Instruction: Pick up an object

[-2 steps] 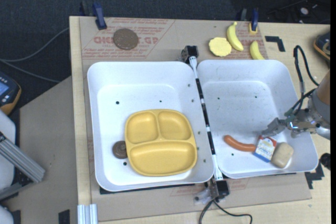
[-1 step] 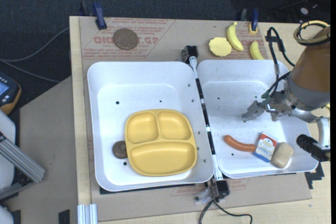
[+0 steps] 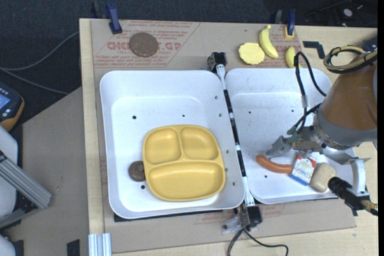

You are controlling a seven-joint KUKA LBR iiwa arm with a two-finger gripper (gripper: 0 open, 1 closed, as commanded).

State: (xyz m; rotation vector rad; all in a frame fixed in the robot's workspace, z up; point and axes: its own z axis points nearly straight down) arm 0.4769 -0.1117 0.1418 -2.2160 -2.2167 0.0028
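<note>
Hovering low in the right bin (image 3: pixel 264 93), the jaws (image 3: pixel 281 147) look spread and empty just above the toy sausage (image 3: pixel 274 165), which could roll aside if nudged.

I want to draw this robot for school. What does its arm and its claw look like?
The arm is fat and round, with a wide orange band and a shiny grey ring below it. Black cables loop over the top of it, with a yellowish cable coiled beside them. The gripper at the end is small, grey metal, with two thin pointy fingers.
</note>
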